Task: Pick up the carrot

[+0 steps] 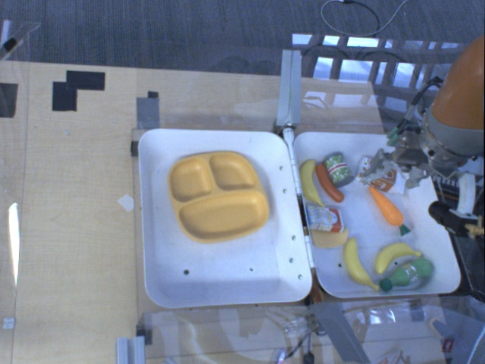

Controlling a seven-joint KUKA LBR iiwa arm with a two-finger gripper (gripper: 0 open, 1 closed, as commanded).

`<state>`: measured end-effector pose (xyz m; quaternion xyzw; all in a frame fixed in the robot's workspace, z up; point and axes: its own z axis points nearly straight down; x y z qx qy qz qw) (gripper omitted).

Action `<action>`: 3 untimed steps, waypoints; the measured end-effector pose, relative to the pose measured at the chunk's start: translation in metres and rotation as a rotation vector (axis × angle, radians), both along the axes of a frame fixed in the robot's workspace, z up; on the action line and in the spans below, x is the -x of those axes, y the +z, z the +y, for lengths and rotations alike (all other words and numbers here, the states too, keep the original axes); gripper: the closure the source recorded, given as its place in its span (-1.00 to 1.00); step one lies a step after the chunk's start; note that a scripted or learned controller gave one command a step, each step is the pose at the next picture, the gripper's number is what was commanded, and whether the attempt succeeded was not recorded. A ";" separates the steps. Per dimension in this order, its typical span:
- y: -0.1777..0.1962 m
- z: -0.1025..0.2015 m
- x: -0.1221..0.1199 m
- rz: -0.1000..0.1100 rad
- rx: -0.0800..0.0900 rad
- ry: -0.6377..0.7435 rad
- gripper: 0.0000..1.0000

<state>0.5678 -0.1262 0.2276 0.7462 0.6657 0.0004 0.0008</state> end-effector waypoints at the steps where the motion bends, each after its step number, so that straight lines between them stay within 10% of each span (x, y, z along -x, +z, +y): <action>1: -0.137 -0.014 0.004 -0.002 -0.001 -0.152 -1.00; 2: -0.128 -0.011 0.003 -0.003 -0.002 -0.146 1.00; 3: -0.128 -0.011 0.003 -0.003 -0.002 -0.145 -1.00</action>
